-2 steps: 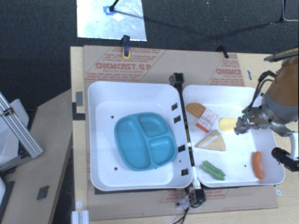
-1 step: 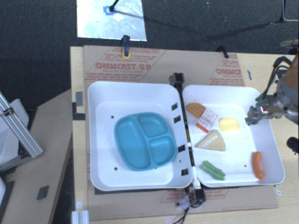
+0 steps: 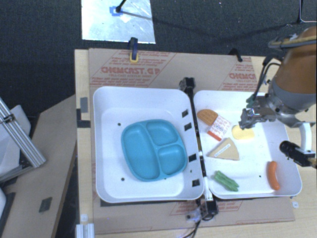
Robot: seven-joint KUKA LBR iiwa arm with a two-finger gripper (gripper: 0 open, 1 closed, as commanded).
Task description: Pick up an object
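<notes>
While the end effector (image 3: pixel 247 121) hovers, the sausage (image 3: pixel 273 175) lies lengthwise top-to-bottom.

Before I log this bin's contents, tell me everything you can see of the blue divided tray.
The blue divided tray is a light blue, matte, plastic-looking plate with rounded corners and a raised rim. It has three compartments: one long one on its left side and two smaller ones on its right. Nothing lies in any of them. It lies flat, turned slightly askew, near the middle of the left white bin, resting on the bin floor and apart from its walls. Nothing else touches it.
</notes>
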